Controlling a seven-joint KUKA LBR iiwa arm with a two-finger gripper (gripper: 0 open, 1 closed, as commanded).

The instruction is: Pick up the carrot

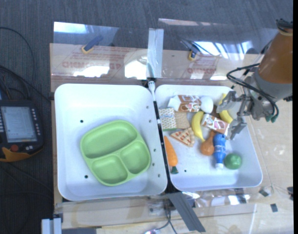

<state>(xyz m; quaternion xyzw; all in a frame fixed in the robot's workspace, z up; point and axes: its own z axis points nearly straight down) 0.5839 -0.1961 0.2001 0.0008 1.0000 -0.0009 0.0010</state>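
Carrot [170, 153] in right bin [246, 179]

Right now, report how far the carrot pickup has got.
Nothing looks done: the carrot lies in the right bin, against its left wall. In hand: the end effector hovers over the bin's far right side, by the juice box. Left: reaching across, gripping and lifting the carrot.

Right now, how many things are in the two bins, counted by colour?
Green: 2, the divided plate and the round green fruit
Orange: 2, the carrot and the orange item
Yellow: 2, the banana and another yellow piece
Blue: 1, the bottle
White: 1, the egg
Printed or mixed: 4 small packs and the waffle
Total: 12
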